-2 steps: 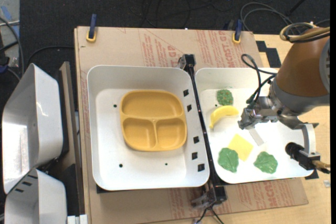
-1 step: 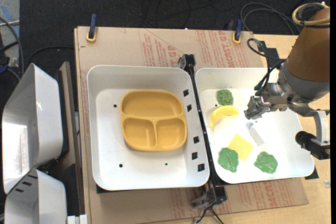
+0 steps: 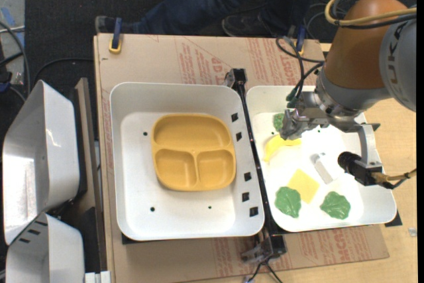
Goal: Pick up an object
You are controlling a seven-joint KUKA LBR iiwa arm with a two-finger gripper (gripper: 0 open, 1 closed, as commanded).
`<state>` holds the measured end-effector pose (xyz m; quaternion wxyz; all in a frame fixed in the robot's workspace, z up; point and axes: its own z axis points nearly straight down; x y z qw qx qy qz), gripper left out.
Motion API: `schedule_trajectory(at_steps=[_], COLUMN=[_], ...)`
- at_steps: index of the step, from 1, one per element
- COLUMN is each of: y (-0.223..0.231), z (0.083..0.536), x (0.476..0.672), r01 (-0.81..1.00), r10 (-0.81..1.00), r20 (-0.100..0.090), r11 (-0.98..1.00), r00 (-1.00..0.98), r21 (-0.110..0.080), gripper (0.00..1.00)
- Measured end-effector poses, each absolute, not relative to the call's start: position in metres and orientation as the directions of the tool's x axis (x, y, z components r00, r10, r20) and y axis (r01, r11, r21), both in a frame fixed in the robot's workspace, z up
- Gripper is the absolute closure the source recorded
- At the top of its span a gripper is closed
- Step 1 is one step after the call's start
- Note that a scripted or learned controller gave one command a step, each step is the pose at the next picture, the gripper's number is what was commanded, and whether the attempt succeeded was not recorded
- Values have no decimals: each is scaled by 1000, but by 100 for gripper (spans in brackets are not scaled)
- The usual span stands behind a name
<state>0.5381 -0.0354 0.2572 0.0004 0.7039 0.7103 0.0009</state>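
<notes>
Right bin (image 3: 377, 212) | gripper (image 3: 290, 131) low, perhaps touching yellow piece (image 3: 273, 148)

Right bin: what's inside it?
Inside the right bin: two green pieces, a flat yellow square, a small grey piece, a yellow banana-like piece beneath the gripper. The arm covers the bin's back-right corner.

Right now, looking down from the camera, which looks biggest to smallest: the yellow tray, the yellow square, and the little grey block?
1. Yellow tray, by far the largest.
2. Yellow square.
3. Grey block, the smallest. All lie in the bins at similar distance, so the order seems safe.
</notes>
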Motion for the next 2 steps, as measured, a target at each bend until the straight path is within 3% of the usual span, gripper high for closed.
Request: schedule_trajectory(at_steps=[2], y=[52], z=[247], x=[582], r01=[1000], r10=[1000], r20=[0], r11=[7], r00=[-7], r21=[1], gripper=[100])
